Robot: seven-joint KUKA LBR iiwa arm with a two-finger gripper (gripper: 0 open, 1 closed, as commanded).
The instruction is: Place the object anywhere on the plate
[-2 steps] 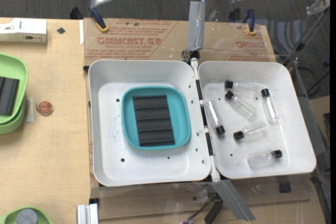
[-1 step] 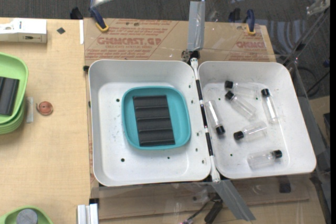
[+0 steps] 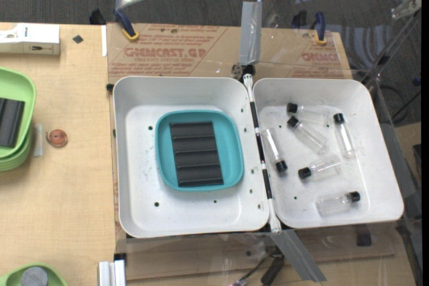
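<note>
A teal square plate [image 3: 166, 130] lies in the left white bin [image 3: 134, 204], and a dark ribbed block [image 3: 196, 153] rests on the middle of it. In the right white bin [image 3: 375, 144] lie several clear plastic vials with black caps, among them one near the divider [image 3: 273, 149], one at the right [image 3: 344, 133], one in the middle [image 3: 320, 168] and one at the front [image 3: 336, 201].
A green tray [image 3: 13, 124] holding a dark block sits at the left edge of the wooden bench. A small round brown piece [image 3: 57, 138] lies beside it. A white box [image 3: 30, 40] is at the back left. Clear sheeting and clamps stand behind the bins.
</note>
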